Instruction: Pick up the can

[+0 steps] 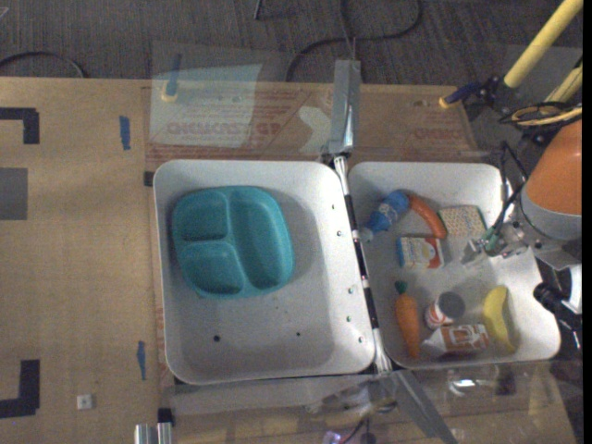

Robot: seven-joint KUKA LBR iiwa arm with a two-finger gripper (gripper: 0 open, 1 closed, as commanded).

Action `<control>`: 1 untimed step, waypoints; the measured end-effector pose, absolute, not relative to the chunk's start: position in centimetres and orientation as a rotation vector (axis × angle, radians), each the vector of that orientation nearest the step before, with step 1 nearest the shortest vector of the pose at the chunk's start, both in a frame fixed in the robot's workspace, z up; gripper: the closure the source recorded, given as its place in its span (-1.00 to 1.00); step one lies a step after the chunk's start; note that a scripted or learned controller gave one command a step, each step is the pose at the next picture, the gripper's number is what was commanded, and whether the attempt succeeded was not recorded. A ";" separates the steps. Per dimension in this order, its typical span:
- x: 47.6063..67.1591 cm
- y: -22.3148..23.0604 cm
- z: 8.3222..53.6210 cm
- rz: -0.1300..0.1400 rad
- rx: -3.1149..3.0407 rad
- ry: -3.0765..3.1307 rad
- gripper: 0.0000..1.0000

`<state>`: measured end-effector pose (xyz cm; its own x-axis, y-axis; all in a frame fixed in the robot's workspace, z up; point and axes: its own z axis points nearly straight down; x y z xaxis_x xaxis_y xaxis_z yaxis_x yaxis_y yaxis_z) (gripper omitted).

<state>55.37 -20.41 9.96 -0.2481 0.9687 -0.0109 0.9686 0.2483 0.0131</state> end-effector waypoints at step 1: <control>55.4 -20.4 9.9 0.006 1.916 2.469 -1.00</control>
